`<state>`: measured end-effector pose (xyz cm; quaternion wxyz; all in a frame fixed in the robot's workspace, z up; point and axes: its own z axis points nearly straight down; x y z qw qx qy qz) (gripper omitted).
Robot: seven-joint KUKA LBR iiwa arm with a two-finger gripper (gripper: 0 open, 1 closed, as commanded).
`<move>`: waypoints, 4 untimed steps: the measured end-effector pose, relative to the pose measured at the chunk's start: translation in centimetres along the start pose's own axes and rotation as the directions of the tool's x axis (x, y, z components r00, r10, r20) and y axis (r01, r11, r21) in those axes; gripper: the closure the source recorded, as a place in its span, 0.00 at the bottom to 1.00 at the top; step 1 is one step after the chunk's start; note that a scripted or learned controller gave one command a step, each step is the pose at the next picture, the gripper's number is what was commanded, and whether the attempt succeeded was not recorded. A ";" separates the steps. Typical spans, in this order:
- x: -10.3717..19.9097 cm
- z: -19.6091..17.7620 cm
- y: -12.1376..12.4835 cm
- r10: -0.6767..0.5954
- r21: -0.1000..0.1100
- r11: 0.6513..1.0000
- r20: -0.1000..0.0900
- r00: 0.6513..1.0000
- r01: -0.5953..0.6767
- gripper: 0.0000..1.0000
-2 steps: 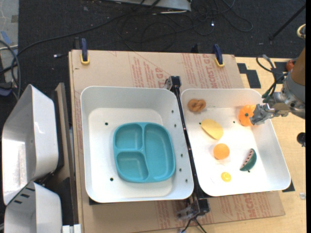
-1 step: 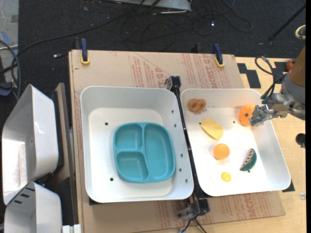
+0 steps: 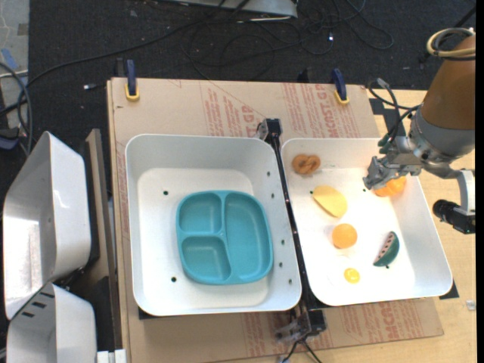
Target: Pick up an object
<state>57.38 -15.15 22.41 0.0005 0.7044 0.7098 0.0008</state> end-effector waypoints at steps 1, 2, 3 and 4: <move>5.8 0.1 1.4 -0.001 0.000 1.000 -0.001 1.000 0.001 1.00; 11.8 0.6 0.9 -0.001 0.004 1.000 -0.002 1.000 0.001 1.00; 17.7 1.1 1.5 0.000 0.002 1.000 0.000 1.000 0.000 1.00; 24.0 -0.4 1.9 -0.002 -0.001 1.000 -0.002 1.000 0.002 1.00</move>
